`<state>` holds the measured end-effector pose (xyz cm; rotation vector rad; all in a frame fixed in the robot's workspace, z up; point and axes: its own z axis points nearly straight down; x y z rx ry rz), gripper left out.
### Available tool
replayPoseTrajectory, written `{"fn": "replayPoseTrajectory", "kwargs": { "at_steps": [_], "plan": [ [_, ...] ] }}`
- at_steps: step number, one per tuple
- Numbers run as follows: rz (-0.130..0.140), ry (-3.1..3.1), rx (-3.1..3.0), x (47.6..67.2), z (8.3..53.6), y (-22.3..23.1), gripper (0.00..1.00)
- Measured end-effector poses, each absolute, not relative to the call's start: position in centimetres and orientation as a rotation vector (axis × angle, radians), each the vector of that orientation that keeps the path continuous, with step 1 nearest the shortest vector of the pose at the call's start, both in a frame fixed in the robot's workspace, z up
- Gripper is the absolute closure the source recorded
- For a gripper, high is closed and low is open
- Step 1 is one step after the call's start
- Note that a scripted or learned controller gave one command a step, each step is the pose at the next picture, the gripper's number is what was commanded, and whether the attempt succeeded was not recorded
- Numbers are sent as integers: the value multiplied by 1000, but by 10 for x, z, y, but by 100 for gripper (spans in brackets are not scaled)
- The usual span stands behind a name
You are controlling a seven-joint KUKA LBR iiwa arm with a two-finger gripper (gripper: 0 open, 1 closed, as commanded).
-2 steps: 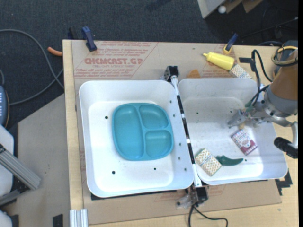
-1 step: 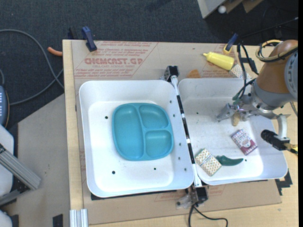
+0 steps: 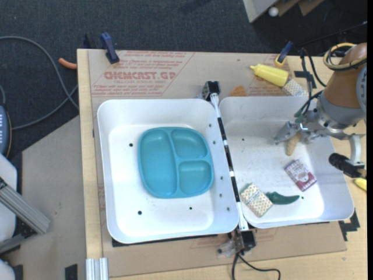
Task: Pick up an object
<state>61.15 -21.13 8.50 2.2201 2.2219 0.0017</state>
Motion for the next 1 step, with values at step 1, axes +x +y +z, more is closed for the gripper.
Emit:
{"fn": "replayPoseTrajectory", "kwargs": {
  "at_steps": [1],
  "plan": [
    [3,2220,2217,612,95,-211,100]
  ]
}}
